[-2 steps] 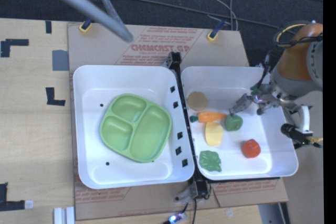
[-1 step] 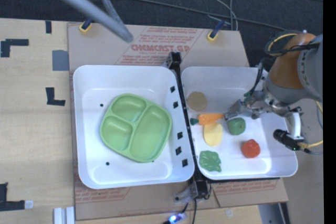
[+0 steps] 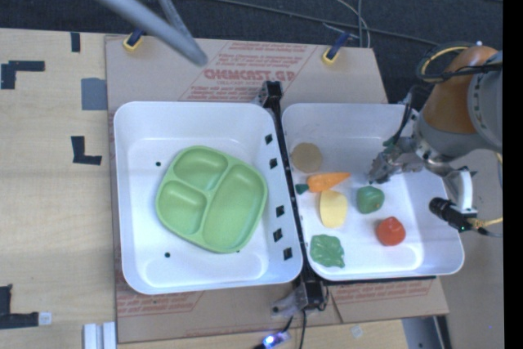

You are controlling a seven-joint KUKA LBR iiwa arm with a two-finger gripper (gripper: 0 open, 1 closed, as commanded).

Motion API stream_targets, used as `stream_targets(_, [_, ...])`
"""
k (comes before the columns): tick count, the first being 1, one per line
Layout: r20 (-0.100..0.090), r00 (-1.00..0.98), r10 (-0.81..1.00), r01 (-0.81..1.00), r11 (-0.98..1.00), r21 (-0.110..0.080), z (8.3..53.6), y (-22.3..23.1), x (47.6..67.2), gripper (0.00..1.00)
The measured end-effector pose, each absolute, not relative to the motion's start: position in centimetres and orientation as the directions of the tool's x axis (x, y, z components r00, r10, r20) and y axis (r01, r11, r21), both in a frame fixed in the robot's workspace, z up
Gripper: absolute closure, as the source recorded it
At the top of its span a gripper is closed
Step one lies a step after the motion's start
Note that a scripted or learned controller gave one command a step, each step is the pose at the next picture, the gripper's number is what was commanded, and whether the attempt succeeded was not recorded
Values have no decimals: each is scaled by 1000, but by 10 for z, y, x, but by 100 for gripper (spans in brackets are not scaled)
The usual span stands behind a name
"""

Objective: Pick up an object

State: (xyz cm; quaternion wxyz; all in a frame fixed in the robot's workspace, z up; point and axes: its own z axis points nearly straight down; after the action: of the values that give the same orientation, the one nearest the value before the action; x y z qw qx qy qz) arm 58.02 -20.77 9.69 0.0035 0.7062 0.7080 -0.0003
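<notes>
Pincer (image 3: 382, 170), its state impossible to tell at this angle, is low in the right bin (image 3: 359, 120), just above the green toy (image 3: 369, 199) and beside the carrot (image 3: 328, 181), seemingly positioned for a pick.

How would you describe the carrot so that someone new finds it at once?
Look in the right white bin. The carrot lies near its left wall, between the tan disc and the yellow piece. It alone is orange and long, with a green end.
</notes>
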Motion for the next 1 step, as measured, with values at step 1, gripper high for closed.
stream_targets(1, [-2, -1, 1000, 1000, 1, 4, 158, -214, 581, 100])
